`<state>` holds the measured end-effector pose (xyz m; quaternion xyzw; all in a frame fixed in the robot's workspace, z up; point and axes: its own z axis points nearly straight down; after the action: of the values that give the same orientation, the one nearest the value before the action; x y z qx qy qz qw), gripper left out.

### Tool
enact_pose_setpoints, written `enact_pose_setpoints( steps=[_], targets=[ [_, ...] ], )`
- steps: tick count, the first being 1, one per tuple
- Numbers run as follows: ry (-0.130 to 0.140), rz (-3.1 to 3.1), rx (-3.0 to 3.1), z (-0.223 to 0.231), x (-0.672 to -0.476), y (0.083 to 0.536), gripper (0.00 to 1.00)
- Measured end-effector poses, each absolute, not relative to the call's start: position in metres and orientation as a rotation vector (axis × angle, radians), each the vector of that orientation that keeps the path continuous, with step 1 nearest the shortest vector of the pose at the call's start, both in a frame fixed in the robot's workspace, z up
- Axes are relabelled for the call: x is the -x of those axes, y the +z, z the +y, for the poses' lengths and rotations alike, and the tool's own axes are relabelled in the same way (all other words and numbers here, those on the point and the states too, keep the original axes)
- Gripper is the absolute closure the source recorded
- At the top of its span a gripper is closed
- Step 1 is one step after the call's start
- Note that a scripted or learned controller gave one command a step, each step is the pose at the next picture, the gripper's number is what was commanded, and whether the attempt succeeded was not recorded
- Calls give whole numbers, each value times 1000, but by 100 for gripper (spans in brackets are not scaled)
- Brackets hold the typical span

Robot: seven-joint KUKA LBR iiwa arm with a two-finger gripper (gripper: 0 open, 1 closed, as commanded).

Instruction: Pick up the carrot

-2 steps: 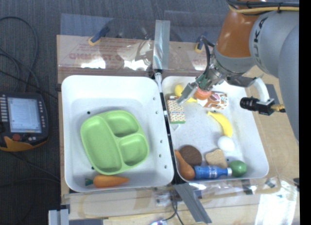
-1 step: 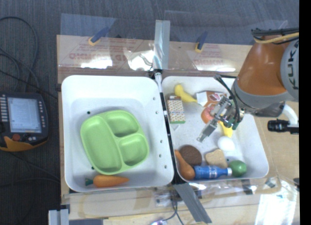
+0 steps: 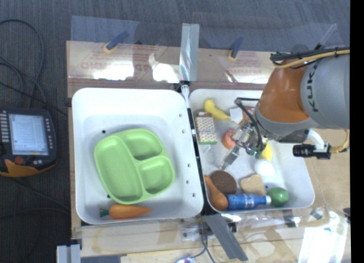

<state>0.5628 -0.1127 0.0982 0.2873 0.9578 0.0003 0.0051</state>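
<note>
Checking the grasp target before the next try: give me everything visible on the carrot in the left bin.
The carrot is orange with a smooth, plastic-looking toy finish and a small dark green stub at its left end. It lies flat, lengthwise roughly along the near wall of the left bin, tapering toward the right. It sits on the bin floor just below the green divided plate, close to or touching its edge; contact cannot be told. The gripper is in the other bin, away from it.
</note>
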Motion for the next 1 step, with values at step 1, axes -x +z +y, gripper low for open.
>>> enact_pose_setpoints(
  steps=[1],
  targets=[
    [14,2800,-1368,-97,-572,96,0]
  ],
)
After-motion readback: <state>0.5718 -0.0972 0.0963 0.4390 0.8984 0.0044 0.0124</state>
